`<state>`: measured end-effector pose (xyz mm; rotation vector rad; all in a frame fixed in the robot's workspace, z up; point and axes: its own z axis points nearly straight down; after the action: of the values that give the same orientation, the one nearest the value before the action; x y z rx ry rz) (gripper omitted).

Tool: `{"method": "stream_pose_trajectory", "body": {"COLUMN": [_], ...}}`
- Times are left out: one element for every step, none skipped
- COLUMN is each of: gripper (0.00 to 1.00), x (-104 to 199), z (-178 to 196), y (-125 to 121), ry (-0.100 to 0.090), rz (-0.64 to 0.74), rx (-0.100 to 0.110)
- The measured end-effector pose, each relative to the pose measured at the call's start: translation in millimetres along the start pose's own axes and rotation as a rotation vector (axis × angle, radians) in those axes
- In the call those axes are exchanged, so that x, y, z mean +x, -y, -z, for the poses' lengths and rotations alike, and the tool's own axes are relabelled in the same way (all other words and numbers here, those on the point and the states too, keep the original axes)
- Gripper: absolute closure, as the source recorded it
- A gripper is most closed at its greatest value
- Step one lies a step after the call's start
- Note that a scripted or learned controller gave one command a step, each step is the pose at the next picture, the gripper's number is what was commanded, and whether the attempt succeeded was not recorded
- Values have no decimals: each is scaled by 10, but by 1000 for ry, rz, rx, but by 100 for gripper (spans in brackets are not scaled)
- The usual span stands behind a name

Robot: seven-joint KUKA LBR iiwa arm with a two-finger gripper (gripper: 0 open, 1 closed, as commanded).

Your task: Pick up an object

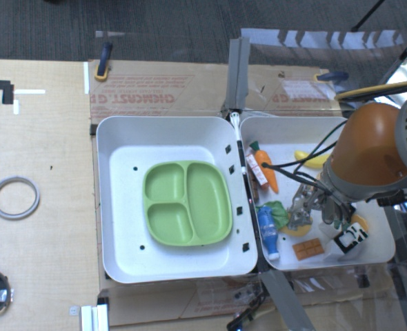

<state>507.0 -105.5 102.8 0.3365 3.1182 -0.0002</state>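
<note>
Arm enters from 3 o'clock; gripper [301,214] is low inside the right bin [381,254], over the clutter near the bin's middle. Whether anything sits between the fingers: cannot tell, the metal parts blur together here.

Candidate objects, all in the right bin: carrot [265,167] at 11 o'clock of the gripper, against the dividing wall; banana [311,160] at 12 o'clock, partly under the arm; blue bottle [267,232] at 8 o'clock along the wall; green leafy piece [278,214] just beside the gripper at 9 o'clock; orange block [308,248] at 6 o'clock; black-and-white cube [350,236] at 4 o'clock.

Left bin [114,205] holds the green divided plate [187,203].

Judgement: step in hand is descent and closing. Best done by centring on one item, avoiding the wall-hugging bottle, closing fully, then lifting straight up.
</note>
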Motion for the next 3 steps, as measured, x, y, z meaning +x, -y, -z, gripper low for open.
{"method": "stream_pose_trajectory", "body": {"gripper": [100, 100, 100], "x": [127, -377, -251], "z": [-48, -63, 889], "y": [-67, -159, -702], "ry": [13, 4, -3], "rz": [-105, -355, -414], "rx": [0, -1, 1]}}
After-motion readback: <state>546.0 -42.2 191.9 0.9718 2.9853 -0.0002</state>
